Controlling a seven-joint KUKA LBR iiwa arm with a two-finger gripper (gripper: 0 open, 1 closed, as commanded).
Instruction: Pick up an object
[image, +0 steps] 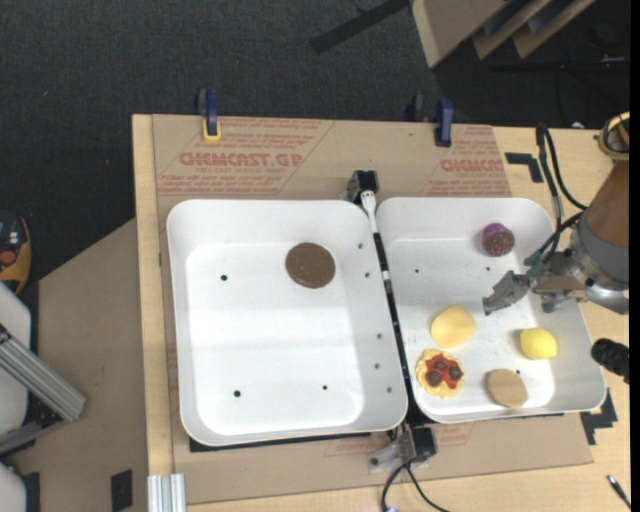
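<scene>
A dark carpeted floor surrounds the desk (300, 150), where a paper-covered board carries two shallow white bins side by side. The left bin (200, 330) holds one brown disc (311, 265); the right bin (420, 230) holds a purple ball (497, 239), a pale yellow lump (453, 326), a bright yellow ball (538, 343), a tan piece (506, 388) and a red-topped tart (441, 371). The arm (610, 225) reaches in from the right, its end effector (503, 293) hanging over the right bin between the purple ball and the pale lump, holding nothing; whether it is spread cannot be told. The approach appears under way; next comes settling over one object and descending
</scene>
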